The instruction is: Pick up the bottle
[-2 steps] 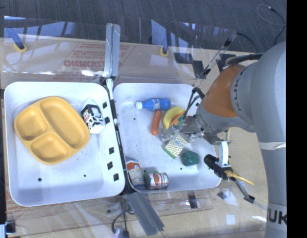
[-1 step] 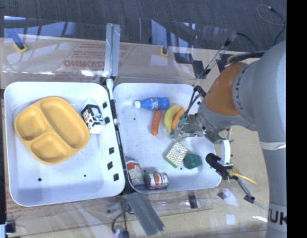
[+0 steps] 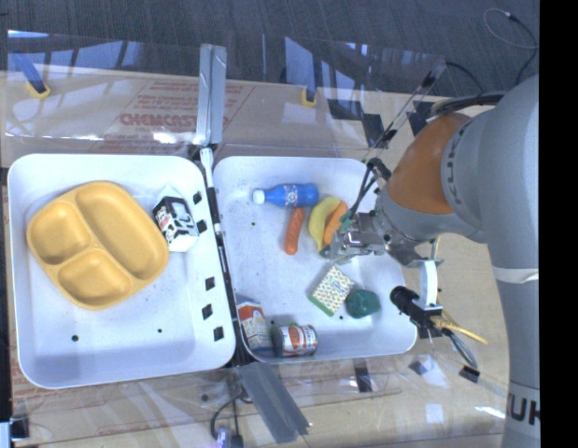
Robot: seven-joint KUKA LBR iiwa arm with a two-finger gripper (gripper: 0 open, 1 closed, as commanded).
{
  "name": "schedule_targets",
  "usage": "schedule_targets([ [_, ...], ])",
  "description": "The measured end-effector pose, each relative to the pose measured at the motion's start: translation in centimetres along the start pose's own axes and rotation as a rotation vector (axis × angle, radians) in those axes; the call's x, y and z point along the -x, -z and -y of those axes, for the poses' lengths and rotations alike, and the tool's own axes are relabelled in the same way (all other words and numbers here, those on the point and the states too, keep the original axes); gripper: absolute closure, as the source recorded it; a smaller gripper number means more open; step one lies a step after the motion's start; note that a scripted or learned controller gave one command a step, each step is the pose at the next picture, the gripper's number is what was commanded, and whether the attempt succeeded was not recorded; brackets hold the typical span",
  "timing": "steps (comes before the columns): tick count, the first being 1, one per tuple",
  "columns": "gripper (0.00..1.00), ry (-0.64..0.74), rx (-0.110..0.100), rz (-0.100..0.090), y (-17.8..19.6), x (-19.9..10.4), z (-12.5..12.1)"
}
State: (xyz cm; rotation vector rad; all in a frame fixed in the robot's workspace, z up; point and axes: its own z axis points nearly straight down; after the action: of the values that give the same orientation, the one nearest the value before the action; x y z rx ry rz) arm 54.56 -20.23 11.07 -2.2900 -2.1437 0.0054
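The bottle is blue with a white cap and lies on its side near the back of the right bin, cap pointing left. My gripper hangs low over the right bin's right side, just below a banana and an orange carrot-like piece. It is to the right of and nearer than the bottle, apart from it. The wrist and arm cover the bin's right wall.
An orange sausage lies just in front of the bottle. A yellow-green packet, a green lump, a can and a red-white packet sit at the front. The left bin holds a yellow divided plate and a black-white carton.
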Motion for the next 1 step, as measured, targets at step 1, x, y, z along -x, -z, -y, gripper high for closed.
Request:
schedule_targets([
  [1,1.00,0.003,-0.001,0.000,0.95,-0.07,-0.01],
])
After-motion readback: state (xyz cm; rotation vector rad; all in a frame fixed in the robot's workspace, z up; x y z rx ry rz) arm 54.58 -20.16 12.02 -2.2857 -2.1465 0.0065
